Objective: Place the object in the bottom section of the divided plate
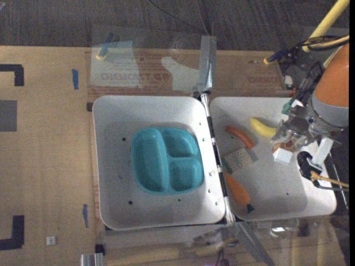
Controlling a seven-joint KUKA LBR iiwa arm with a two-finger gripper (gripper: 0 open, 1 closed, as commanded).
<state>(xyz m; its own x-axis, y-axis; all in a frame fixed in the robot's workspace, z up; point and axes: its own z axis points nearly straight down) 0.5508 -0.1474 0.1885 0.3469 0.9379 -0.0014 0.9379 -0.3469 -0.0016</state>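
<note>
my gripper (288,140) hangs over the right side of the right bin (266,204), at the right of the frame, below the orange band and grey wrist of my arm. how it is set, and whether it has hold of anything, i cannot tell; the tip is a blur of grey metal with a small reddish patch under it and a pale white block (282,155) just beside it, lower down.

the teal divided plate (166,159) lies in the middle of the left bin (111,115), a rounded, smooth plastic shape with one long section on its left and two smaller ones on its right. all three sections look bare.

in the right bin, a curved yellow banana (262,127) lies just left of my gripper. further left sits a short reddish sausage (239,136), rounded at both ends. below it is a flat, speckled grey sponge-like square (239,159), and below that an orange carrot (237,192) with a dark tip, lying at a slant near the bin's lower left. both bins are shallow, matt white, with rounded corners.
</note>
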